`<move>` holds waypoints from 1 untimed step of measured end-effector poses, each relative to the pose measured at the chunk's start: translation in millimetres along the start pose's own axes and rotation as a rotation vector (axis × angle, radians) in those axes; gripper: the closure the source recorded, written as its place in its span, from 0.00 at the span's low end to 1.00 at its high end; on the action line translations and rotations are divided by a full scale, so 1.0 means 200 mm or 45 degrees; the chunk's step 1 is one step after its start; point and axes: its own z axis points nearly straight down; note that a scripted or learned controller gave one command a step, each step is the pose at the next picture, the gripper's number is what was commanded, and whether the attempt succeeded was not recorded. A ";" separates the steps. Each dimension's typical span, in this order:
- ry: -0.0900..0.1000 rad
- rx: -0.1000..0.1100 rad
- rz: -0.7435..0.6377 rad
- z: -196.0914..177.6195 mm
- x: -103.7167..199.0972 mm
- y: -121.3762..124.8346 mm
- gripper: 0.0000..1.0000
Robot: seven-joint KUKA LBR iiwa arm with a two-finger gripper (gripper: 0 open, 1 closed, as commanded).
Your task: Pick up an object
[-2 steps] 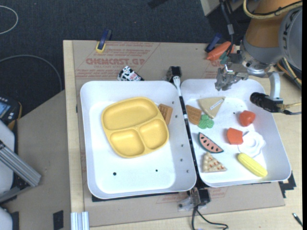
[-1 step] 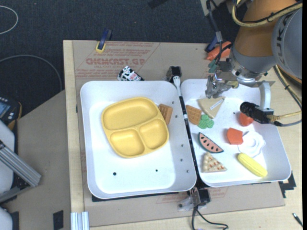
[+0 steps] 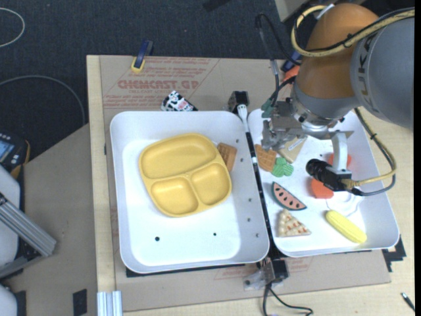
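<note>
My gripper hangs over the back left corner of the right bin, just above a tan waffle-like piece and a small green toy. I see nothing held in it. A watermelon slice, a pizza slice, a yellow corn-like piece and an orange-red piece lie further forward in the same bin. In the left bin sits a yellow divided plate with a brown cracker-like piece at its right edge.
A black-and-white toy lies on the cardboard behind the left bin, and a blue-and-yellow clamp sits at the board's back edge. The ridge between the two bins runs just left of the gripper.
</note>
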 end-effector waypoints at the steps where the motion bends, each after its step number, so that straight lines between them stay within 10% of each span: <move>1: 0.000 -0.001 0.001 0.00 0.20 -0.09 1.00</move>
